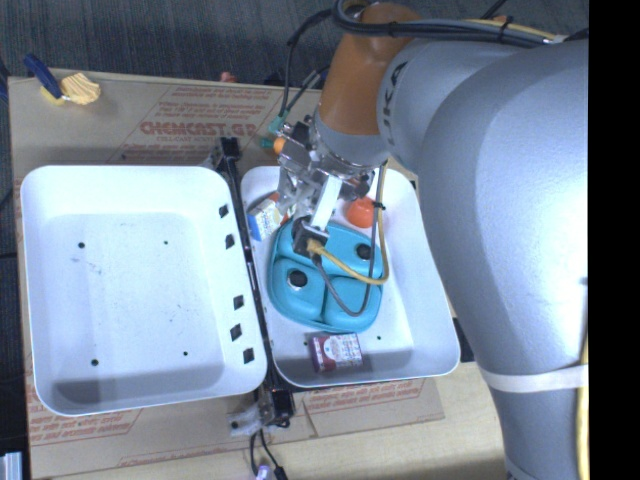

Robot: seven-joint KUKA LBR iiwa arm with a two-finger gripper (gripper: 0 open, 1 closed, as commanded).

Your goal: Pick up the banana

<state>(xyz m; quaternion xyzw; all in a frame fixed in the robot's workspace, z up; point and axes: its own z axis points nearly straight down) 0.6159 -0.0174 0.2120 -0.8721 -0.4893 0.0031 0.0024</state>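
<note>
My pincer (300,213) sits over the blue tub (325,288); whether it is clenched, I cannot tell. I recommend confirming the banana before closing.

arm (500,218): grey, its broad link to the right of the gripper (308,206), reaching in from the right
orange band (355,78): up and right of the gripper, just above the wrist (340,153)
gripper: hangs below the wrist, pointed downward, tilted slightly left
</note>
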